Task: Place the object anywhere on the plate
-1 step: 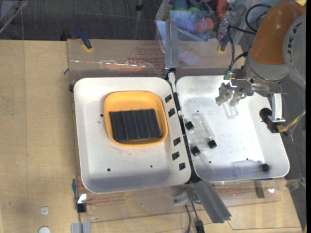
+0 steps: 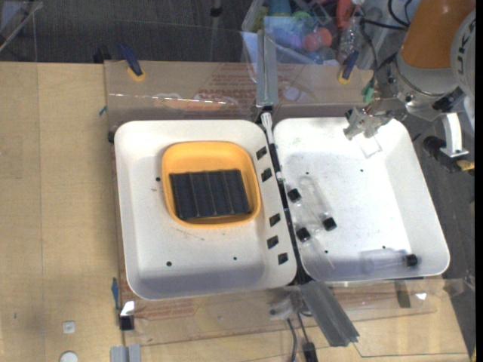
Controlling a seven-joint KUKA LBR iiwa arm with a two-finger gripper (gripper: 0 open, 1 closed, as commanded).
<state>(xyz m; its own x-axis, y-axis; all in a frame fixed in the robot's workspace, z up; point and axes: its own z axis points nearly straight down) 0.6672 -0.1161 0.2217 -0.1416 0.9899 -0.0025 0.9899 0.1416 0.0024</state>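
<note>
Mostly cut off, the arm hangs above the right bin; its jaws' state is unclear.

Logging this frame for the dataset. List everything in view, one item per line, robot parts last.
bins: two, white, side by side on the bench
plate: one, orange, in the left bin
block: one, dark ribbed, lying on the plate
clear objects: a few, transparent with black caps, in the right bin
clamps: two, blue and orange, at the bench's back edge
toy box: one, clear, mixed colours, behind the bins
arm: one, grey with orange band, upper right
gripper: one, over the right bin's back edge
</note>
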